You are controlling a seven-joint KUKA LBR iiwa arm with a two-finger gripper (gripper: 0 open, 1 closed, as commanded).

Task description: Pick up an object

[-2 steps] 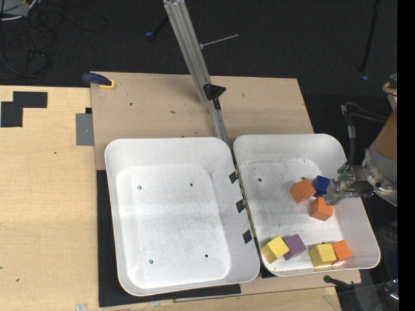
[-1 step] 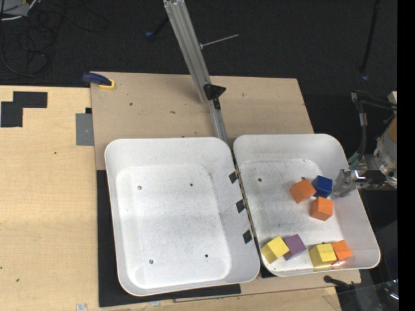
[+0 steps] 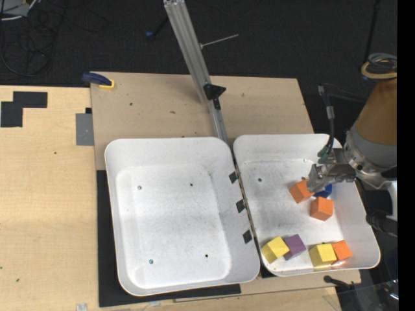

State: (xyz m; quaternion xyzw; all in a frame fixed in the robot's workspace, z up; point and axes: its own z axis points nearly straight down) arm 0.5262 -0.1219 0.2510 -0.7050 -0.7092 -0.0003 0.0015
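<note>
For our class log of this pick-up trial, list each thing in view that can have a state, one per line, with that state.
pincer: lowered into the right bin, among the blocks
right bin: holds the blocks
orange blocks: lying beside the pincer
blue block: partly hidden under the pincer
yellow block and purple block: touching, near front rim
yellow block and orange block: touching, near front rim

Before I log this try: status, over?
Pincer low in right bin, grip unclear. Orange block and blue piece crowd it. Second orange block close below.
</note>
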